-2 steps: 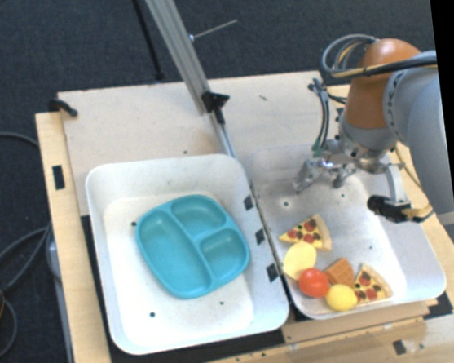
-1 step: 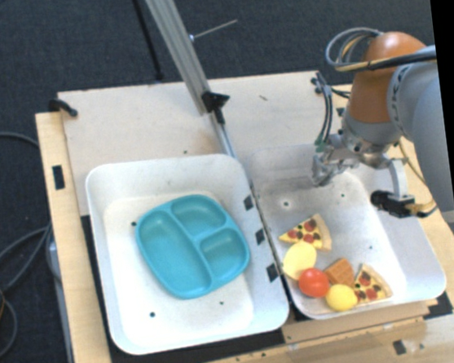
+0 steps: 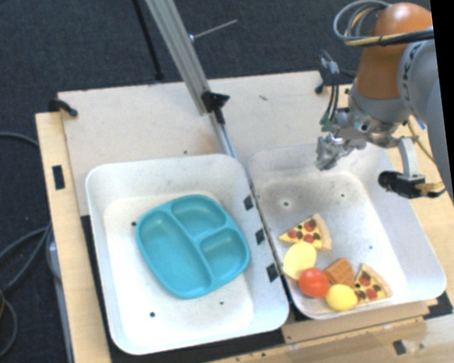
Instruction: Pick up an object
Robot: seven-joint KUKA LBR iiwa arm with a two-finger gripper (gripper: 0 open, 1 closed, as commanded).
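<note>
Arm: grey KUKA arm (image 3: 412,80) with an orange band, entering from the right side of the view and bending down toward the far edge of the right bin.
Gripper: gripper (image 3: 326,154) positioned over the far rim of the right bin, near its far left corner, well apart from the objects.
Gripper state: cannot tell whether it is released or clenched at this angle; no object is visible at its tip.
Right bin: shallow white bin (image 3: 400,221) with a scuffed grey floor; all loose objects lie in its near left part.
Pizza slice 1: toy pizza slice (image 3: 307,231) lying flat, the farthest of the group from the near rim.
Yellow disc: pale yellow round piece (image 3: 300,259) just beside and nearer than that slice, touching it.
Red ball: red round item (image 3: 312,282) touching the yellow disc on its near side.
Brown piece: orange-brown block (image 3: 340,271) just right of the red ball.
Yellow ball: small yellow round item (image 3: 340,296) at the near rim, beside the red ball.
Pizza slice 2: second toy pizza slice (image 3: 371,283) right of the yellow ball, near the rim.
Left bin: white bin (image 3: 114,199) holding a blue divided tray (image 3: 192,245), lying flat and turned at an angle.
Mast: metal rail (image 3: 182,46) rising from the bench behind the bins.
</note>
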